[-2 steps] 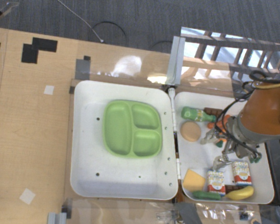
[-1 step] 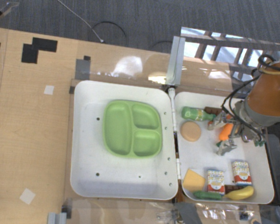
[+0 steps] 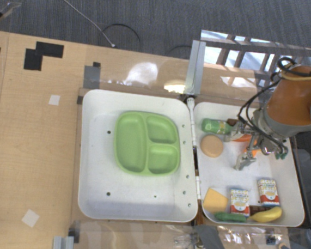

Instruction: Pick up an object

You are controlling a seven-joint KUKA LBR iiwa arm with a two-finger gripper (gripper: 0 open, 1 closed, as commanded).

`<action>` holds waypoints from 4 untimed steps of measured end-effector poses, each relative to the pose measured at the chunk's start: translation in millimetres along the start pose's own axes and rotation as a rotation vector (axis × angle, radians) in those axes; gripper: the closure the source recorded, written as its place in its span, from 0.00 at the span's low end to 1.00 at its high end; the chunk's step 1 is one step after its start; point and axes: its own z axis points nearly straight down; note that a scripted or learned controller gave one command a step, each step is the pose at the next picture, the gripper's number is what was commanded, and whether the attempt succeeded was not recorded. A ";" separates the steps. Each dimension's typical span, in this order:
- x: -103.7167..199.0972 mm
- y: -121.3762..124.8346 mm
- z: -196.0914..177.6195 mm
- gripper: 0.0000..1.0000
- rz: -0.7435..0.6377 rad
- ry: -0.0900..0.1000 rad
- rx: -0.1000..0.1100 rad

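Observation:
My gripper hangs low over the middle of the right bin, under the orange wrist band. Just left of it lie a tan round bun and a green bottle on its side. An orange carrot-like piece pokes out from beneath the wrist, partly hidden. Along the bin's near edge are a yellow cheese wedge, two small juice cartons, a banana and a green vegetable. Nothing shows held in the gripper.
The left bin holds a green divided plate. A metal divider rail separates the bins. Black cables loop around the wrist. The wooden bench extends to the left.

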 end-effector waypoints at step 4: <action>-15.1 56.8 -160.0 1.00 -0.480 -0.009 0.003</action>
